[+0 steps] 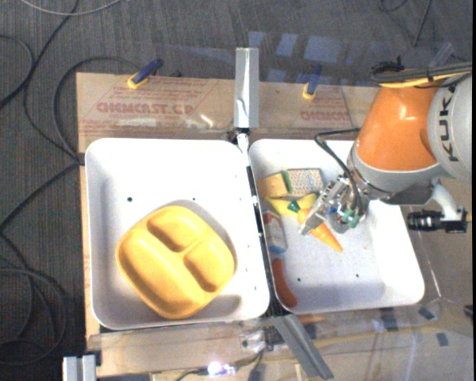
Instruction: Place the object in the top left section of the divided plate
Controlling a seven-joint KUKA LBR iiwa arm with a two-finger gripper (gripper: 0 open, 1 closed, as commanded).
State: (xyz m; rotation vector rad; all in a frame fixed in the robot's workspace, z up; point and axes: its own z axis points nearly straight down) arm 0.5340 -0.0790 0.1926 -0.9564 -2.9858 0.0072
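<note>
A yellow divided plate (174, 260) lies tilted in the left white bin (103, 189), with three sections showing. My gripper (328, 213) hangs low over the middle of the right white bin (373, 280), under the grey and orange wrist (397, 137). An orange cone-shaped piece like a carrot (328, 237) lies just below the gripper, touching or nearly touching it. A yellow and green piece (297, 206) sits right beside the gripper on its left. Whether anything is held is hidden by the gripper body.
Toward the back left of the right bin are a yellow block (274, 186) and a speckled block (303, 180). A red item (284, 284) and a small blue and red item (274, 238) lie along that bin's left wall. A metal divider (245, 94) stands behind the bins.
</note>
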